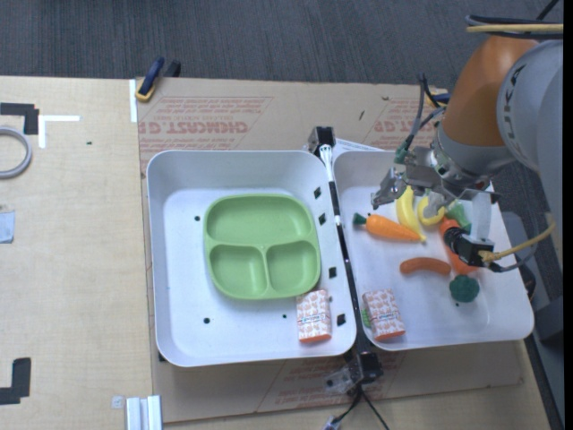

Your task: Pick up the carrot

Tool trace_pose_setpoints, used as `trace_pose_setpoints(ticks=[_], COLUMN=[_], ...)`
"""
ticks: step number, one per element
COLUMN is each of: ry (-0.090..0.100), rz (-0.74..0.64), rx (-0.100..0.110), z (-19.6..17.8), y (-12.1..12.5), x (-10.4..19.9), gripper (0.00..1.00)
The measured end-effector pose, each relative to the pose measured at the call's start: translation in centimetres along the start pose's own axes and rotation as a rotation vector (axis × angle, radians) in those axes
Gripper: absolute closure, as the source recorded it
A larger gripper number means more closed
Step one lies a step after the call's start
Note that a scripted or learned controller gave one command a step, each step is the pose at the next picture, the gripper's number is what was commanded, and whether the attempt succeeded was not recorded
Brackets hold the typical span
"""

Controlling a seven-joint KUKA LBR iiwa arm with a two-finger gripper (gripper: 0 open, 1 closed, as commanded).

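Note:
The carrot [394,229] is orange with a green stub at its left end. It lies flat in the right bin [501,316], near the bin's middle. My gripper [400,186] hangs just behind the carrot, over the far part of that bin and partly over a yellow banana [409,209]. Nothing shows in its grasp, and the carrot rests on the bin floor, apart from it.
Right of the carrot lie a red sausage-shaped piece [425,265], a dark green lump [464,288] and an orange-red piece [452,240]. A small carton [382,315] stands at the right bin's front. The left bin [170,240] holds a green divided plate [262,245] and another carton [313,316].

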State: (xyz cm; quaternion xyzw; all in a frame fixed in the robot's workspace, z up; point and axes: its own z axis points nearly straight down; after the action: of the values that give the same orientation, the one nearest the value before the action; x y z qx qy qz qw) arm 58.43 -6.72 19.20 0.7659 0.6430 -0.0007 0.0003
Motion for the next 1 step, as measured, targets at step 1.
trace_pose_setpoints(ticks=[1], ry=[0.001], rz=[0.146], rx=[-0.001], z=[8.94], y=[1.36], x=[-2.0], gripper=[0.0])
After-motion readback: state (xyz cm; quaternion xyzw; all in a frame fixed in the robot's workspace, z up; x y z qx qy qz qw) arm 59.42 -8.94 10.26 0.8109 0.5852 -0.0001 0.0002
